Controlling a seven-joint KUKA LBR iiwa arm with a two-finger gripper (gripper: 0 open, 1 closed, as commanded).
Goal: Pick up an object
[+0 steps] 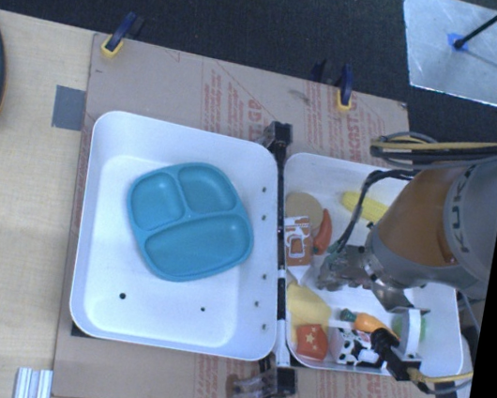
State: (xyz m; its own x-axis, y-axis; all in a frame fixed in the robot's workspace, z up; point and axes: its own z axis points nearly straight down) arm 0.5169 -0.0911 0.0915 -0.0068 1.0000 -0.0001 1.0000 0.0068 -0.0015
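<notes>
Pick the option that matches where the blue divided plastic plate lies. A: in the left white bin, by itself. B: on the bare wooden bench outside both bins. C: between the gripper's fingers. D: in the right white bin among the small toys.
A: the blue divided plastic plate lies flat on the floor of the left white bin, while the gripper is down in the right white bin among the small toys.

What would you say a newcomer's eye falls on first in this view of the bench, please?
Most likely the blue divided plate, lying alone in the left white bin. Next, the grey arm with its orange band, reaching from the right over the right bin, its gripper low among a clutter of small toy foods, such as a red piece near the front.
</notes>
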